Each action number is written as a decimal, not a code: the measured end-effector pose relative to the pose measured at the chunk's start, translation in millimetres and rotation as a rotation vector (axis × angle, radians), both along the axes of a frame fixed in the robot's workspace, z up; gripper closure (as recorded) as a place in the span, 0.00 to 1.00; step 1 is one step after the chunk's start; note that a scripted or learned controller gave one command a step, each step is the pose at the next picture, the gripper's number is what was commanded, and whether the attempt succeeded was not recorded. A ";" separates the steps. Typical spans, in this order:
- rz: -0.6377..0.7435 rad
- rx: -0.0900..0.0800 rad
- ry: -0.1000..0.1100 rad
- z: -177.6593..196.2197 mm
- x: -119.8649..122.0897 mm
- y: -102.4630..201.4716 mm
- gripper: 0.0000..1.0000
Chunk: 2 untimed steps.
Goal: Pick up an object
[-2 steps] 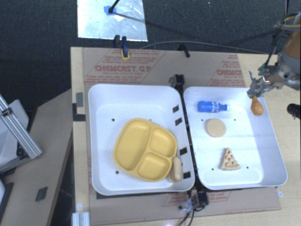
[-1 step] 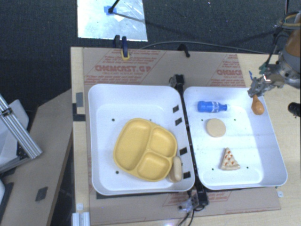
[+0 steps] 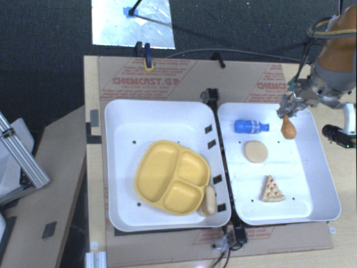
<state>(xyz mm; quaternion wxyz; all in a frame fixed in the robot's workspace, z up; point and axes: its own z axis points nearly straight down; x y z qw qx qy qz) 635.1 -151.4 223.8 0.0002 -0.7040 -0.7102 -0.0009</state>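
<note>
My gripper (image 3: 288, 109) hangs over the far right corner of the right bin (image 3: 318, 172). Right under it is a brown drumstick-shaped piece (image 3: 288, 129), whose narrow top end meets the gripper's tip; I cannot see whether it is gripped. To its left a blue bottle (image 3: 251, 127) lies on its side. A round tan biscuit (image 3: 256, 151) sits in the middle of the bin, and a pizza slice (image 3: 271, 189) lies nearer the front.
The left bin (image 3: 125, 127) holds a yellow divided tray (image 3: 170, 177) with a pale bread roll (image 3: 208, 200) against its right front corner. A black divider (image 3: 218, 149) runs between the bins. Cables cross the cardboard behind them.
</note>
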 end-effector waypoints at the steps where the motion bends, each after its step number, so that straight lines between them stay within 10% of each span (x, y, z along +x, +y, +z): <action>1: 0.000 0.000 -0.001 4.5 -8.5 54.2 1.00; 2: 0.001 0.000 -0.002 3.6 2.0 114.9 1.00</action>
